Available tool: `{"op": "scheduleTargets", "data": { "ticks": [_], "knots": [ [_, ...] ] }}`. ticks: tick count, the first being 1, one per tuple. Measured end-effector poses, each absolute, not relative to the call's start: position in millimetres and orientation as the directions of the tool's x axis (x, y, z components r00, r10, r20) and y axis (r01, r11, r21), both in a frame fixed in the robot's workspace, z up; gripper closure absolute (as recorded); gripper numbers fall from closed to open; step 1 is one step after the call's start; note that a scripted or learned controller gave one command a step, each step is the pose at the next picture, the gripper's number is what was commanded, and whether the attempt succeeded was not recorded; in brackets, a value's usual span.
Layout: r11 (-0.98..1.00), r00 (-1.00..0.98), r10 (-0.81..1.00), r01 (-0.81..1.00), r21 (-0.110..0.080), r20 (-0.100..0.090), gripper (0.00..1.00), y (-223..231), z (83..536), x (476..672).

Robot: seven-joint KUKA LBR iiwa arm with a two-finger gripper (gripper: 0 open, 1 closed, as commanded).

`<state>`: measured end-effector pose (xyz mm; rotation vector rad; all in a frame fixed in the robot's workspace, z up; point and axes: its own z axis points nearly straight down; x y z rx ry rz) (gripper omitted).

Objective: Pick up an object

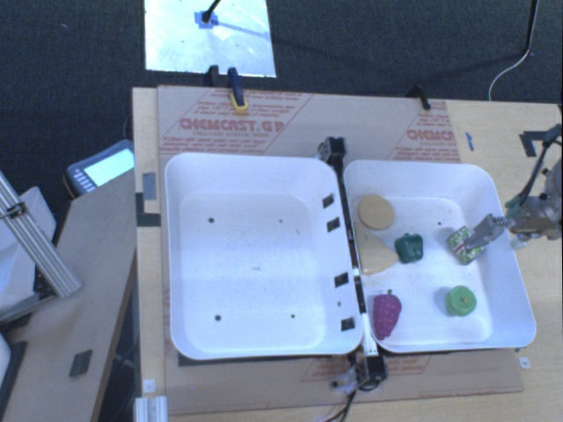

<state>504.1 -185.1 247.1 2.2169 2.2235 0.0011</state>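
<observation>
end effector (pixel 472 239) low over right bin (pixel 501 202)

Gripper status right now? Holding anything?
Gripper: over the right side of the right bin, fingers closed on a small green patterned object.

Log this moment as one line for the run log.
gripper over right bin, at patterned green block | grasp unconfirmed | green pepper, tan disc, purple berry, green ring untouched
</observation>
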Motion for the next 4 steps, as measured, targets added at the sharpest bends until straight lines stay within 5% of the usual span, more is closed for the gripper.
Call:
{"op": "scheduleTargets", "data": {
  "ticks": [1, 2, 3, 4],
  "knots": [
    [0.007, -0.007, 1.000, 1.000, 0.004, -0.001, 0.00, -125.6, 79.2, 486.9],
    [0.015, -0.015, 1.000, 1.000, 0.010, 0.003, 0.00, -15.8, 190.0, 488.8],
    [0.012, -0.012, 1.000, 1.000, 0.003, 0.001, 0.00, 49.5, 184.4, 516.9],
    [0.007, -0.007, 1.000, 1.000, 0.002, 0.001, 1.00, 45.2, 194.9, 516.3]
  ]
}}
